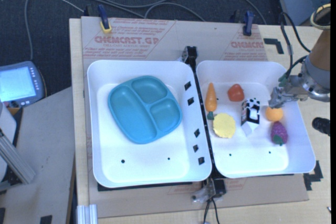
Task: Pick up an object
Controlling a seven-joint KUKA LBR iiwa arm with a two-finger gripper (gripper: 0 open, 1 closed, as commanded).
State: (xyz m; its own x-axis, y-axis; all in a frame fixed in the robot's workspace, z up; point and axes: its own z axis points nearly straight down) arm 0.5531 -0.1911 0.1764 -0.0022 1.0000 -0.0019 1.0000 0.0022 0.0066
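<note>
Reaching in from the right, the hand (pixel 278 98) hangs low over the right bin (pixel 252 165), right at the top edge of a small orange fruit (pixel 274 113). Whether its fingers are spread or pressed together, and whether they touch the fruit, I cannot tell, since the grey wrist covers them from above.

Just below the hand, toward the near rim, the orange fruit lies on the bin floor, and a purple bunch of grapes (pixel 279 132) sits beyond it in the same direction, close to the fruit but apart from it. To the hand's left, a black-and-white checkered block (pixel 251 112) stands near the orange fruit. Farther left lie a red tomato-like piece (pixel 235 92), level with the hand, and a round yellow piece (pixel 224 125) lower down. Farthest left inside this bin, an orange carrot (pixel 210 97) lies lengthwise along the wall next to the divider.

Well away to the hand's left, past the divider, the left bin (pixel 142 165) holds a blue tray with three compartments (pixel 144 108), lying flat and turned at a slant. Both bins rest on a table (pixel 131 34) covered by brown printed board, with two blue clamps (pixel 104 17) at its far edge.
</note>
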